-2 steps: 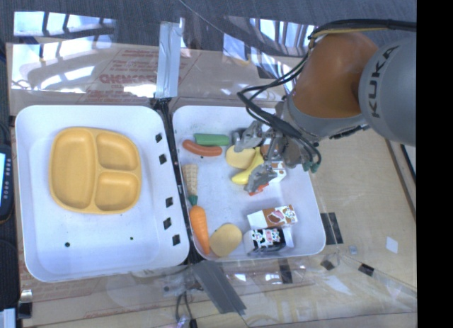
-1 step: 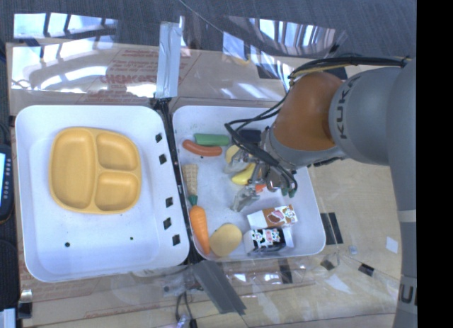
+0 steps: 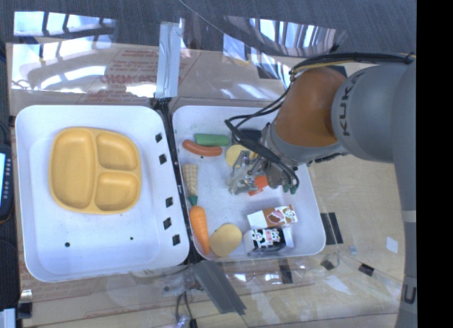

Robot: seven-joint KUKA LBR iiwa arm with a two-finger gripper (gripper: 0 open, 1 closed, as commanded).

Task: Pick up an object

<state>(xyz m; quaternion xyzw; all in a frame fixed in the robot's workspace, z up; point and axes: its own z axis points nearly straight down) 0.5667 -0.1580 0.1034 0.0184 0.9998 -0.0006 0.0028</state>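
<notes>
The right bin (image 3: 308, 210) holds several toy foods. Along its left side lie a green piece (image 3: 211, 139), a red sausage (image 3: 202, 149), a corn cob (image 3: 190, 178) and a carrot (image 3: 199, 226). A tan round piece (image 3: 226, 239) and two small cartons (image 3: 269, 229) sit near the front wall. My gripper (image 3: 244, 178) is low in the middle of this bin, just below a yellow round piece (image 3: 235, 154). A small orange-red object (image 3: 260, 183) sits right against its right side. Whether it is gripped is unclear.
The left bin (image 3: 42, 241) carries a yellow divided plate (image 3: 95, 169). The arm's orange band (image 3: 308, 110) and grey body hang over the right bin's back right corner. A grey divider (image 3: 168, 61) stands behind the bins.
</notes>
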